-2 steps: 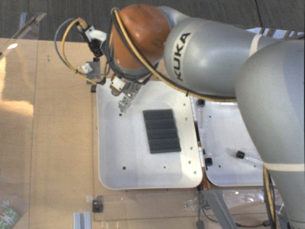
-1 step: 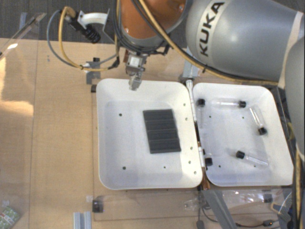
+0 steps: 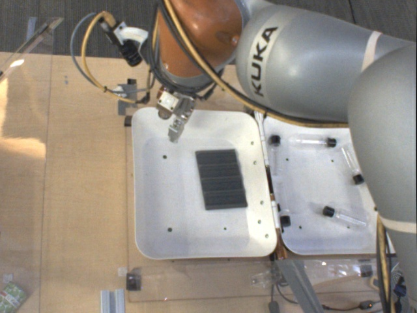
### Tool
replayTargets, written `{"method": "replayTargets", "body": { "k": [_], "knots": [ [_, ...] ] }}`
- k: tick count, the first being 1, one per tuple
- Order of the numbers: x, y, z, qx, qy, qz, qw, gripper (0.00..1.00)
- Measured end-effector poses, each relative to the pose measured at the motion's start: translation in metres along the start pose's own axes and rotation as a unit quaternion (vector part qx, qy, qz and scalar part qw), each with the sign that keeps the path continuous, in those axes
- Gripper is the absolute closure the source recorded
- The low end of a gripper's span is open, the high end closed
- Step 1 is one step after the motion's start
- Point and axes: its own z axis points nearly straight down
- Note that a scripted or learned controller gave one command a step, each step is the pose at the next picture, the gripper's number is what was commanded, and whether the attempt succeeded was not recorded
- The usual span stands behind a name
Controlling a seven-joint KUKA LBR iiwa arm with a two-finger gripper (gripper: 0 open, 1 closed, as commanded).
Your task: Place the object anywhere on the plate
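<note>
A dark grey ribbed plate lies flat in the middle of the left white bin. My gripper hangs over that bin's far left corner, up and to the left of the plate and apart from it. Its fingers look shut, with nothing visible between them. In the right bin lie clear tubes with black caps: one along the far side, one slanted at the right, one nearer the front.
The big grey arm with its orange band covers the top right and part of the right bin. Yellow and black cables loop at the far left. A small black piece sits by the wall between the bins.
</note>
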Motion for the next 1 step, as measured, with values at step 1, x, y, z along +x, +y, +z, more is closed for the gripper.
{"method": "replayTargets", "body": {
  "k": [1],
  "knots": [
    [0.0002,-0.0001,0.0349,0.001,0.001,0.195,0.9808,1.00]
  ]
}}
